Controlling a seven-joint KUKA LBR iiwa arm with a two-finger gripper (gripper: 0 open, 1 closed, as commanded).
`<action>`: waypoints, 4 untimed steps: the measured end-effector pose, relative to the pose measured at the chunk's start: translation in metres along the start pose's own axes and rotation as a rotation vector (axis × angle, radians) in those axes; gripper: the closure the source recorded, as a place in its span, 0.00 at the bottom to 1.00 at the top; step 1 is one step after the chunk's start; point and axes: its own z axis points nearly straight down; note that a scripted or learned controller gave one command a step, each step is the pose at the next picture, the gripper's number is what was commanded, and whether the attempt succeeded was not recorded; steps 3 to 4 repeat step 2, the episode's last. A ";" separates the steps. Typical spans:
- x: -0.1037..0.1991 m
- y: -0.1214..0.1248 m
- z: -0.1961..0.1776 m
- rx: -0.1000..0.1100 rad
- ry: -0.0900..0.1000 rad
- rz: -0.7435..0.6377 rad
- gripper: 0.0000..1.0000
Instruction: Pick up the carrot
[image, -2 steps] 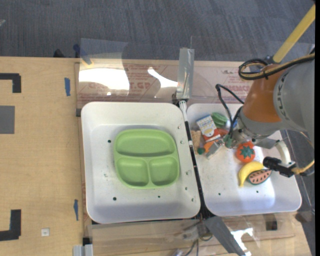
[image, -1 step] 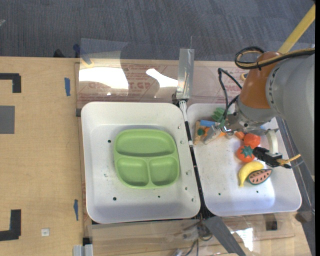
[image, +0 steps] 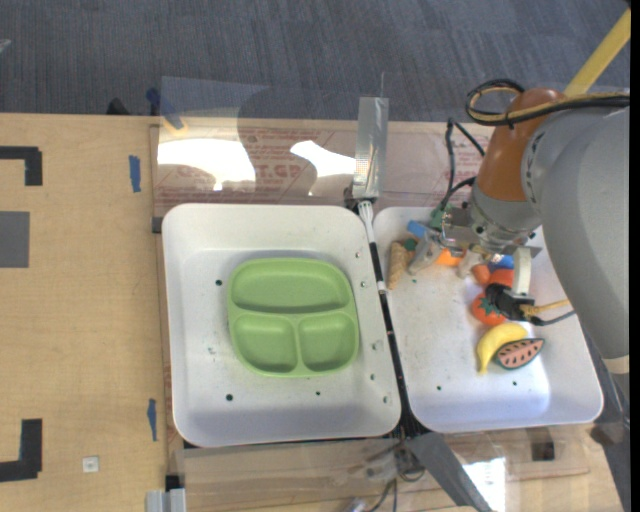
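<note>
Toys crowd the right bin's (image: 440, 390) far edge, so the gripper (image: 478, 248) hangs low over the carrot (image: 447, 256) there; its grip cannot be told.

Bright even light, glare on plastic sheet (image: 250, 160), perhaps slightly soft

The grey robot arm (image: 585, 200) is cut off by the right edge. Its wrist hides the two-finger gripper (image: 478, 255) and part of the orange carrot (image: 447, 257).
</note>
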 end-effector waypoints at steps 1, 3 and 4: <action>0.001 0.002 -0.012 -0.011 -0.002 0.000 1.00; -0.008 -0.039 -0.001 -0.035 -0.003 -0.187 1.00; -0.008 -0.039 -0.001 -0.035 -0.003 -0.187 1.00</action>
